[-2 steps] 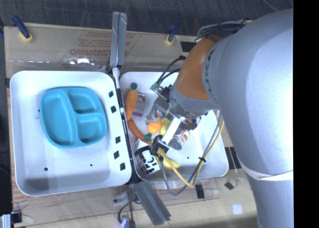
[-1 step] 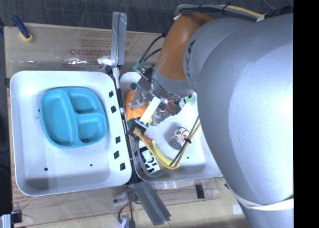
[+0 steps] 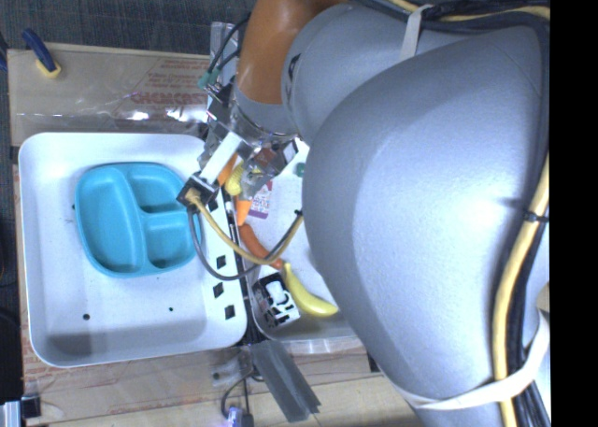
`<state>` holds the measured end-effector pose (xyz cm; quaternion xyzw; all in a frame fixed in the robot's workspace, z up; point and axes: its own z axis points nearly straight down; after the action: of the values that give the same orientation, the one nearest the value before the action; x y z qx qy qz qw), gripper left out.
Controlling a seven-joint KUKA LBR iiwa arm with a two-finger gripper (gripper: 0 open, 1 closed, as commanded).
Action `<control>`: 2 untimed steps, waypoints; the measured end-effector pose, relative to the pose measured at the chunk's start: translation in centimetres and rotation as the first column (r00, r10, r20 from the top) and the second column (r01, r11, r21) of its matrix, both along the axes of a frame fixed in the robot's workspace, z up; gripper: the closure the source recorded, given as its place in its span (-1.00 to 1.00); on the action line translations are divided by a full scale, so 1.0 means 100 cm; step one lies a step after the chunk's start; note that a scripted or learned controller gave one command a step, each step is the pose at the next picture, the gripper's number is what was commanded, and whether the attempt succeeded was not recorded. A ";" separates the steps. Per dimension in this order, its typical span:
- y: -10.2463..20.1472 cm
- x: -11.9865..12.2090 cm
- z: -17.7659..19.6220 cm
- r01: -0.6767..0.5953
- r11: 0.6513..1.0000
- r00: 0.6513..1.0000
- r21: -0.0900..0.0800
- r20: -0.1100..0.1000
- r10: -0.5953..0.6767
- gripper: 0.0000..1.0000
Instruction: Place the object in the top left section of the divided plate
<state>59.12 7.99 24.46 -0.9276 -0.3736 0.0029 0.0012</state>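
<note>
A blue divided plate lies in the left white bin, with nothing in its sections. My gripper hangs over the wall between the two bins, just right of the plate, under the orange wrist band. Small things crowd right below it in the right bin: an orange carrot-like piece and a white and purple packet. Whether any of them is between the fingers is hidden by the wrist.
A yellow banana and a black and white object lie at the right bin's near edge. The grey arm covers most of the right bin. A blue-handled tool lies on the bench at far left.
</note>
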 end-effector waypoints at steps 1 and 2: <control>0.030 0.042 -0.007 -0.030 1.000 1.000 0.000 0.001 0.030 1.00; 0.030 0.042 -0.007 -0.030 1.000 1.000 0.000 0.001 0.030 -1.00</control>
<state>63.32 10.98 23.77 -0.9219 -0.3873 0.0025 0.0012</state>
